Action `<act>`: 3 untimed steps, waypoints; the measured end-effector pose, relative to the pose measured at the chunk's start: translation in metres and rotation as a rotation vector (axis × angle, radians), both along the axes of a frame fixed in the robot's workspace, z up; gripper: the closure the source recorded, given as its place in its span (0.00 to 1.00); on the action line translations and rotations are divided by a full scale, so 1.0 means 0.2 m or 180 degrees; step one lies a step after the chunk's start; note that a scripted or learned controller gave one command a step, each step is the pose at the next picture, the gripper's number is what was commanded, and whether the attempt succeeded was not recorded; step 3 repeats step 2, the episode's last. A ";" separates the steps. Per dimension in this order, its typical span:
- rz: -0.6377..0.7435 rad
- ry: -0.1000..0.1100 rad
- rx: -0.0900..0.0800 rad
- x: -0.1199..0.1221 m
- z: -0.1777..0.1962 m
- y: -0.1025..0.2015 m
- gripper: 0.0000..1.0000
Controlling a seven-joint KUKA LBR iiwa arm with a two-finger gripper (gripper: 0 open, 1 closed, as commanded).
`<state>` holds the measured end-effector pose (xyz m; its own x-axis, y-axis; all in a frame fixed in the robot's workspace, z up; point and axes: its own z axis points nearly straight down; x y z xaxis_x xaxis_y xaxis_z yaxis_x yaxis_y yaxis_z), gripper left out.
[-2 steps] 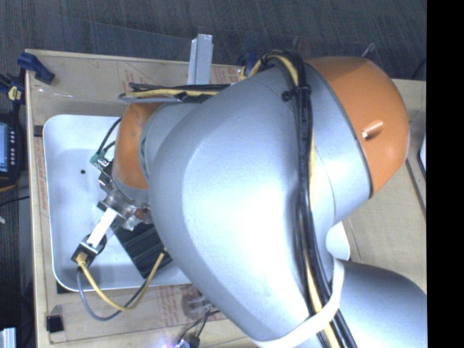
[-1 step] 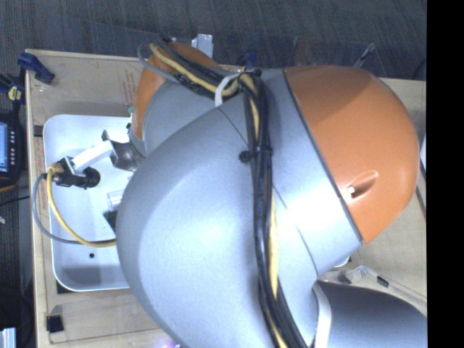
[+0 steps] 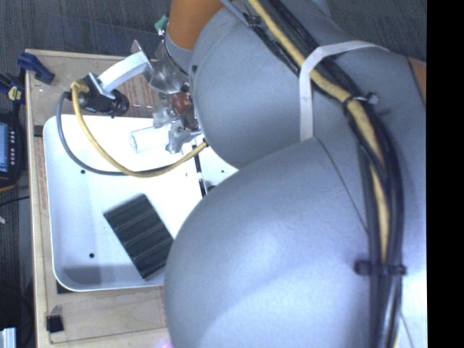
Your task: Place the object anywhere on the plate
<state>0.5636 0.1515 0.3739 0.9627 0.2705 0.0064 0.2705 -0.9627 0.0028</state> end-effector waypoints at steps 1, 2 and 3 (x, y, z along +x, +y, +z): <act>0.0760 0.0036 0.0005 -0.14 -0.01 0.18 1.00; -0.0088 0.0038 -0.0007 -0.26 -0.72 0.27 1.00; -0.0088 0.0038 -0.0007 -0.26 -0.72 0.27 1.00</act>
